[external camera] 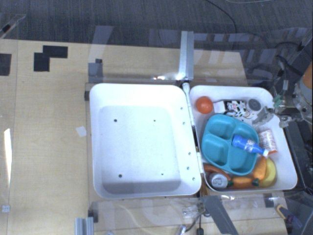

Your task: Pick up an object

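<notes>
My pincer hangs over the right bin's far right corner, beside a round grey thing; how wide it stands I cannot tell. The blue bottle I would take lies flat across the teal divided tray, in that bin's middle. Its long axis slants from upper left to lower right, white cap toward the yellow fruit. Crowding is the risk: I judge the bottle could roll off the tray's ridge, or I might snag the tray's rim

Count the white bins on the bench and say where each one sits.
2. The left bin lies mid-bench; the right bin touches its right side, holding a blue tray.
</notes>
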